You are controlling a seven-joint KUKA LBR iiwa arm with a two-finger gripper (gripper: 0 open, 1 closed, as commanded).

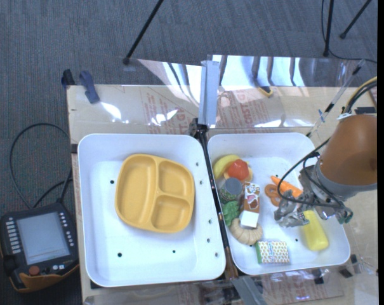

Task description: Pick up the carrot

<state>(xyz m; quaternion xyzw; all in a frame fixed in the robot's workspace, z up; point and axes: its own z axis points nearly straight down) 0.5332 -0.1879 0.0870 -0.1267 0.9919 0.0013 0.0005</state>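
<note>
tool (292,216): low in right white bin (306,146), just beside orange carrot (282,187) | grip: cannot tell | yellow divided plate (155,192): left white bin (96,234)

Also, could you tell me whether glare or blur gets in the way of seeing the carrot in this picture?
In the camera view, glare streaks the clear panel behind the bins, away from the carrot; the right bin is evenly lit, and the picture is slightly soft, blurring the gripper.

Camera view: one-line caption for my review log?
Gripper low in the right bin beside the carrot; yellow plate in the left bin.
</note>
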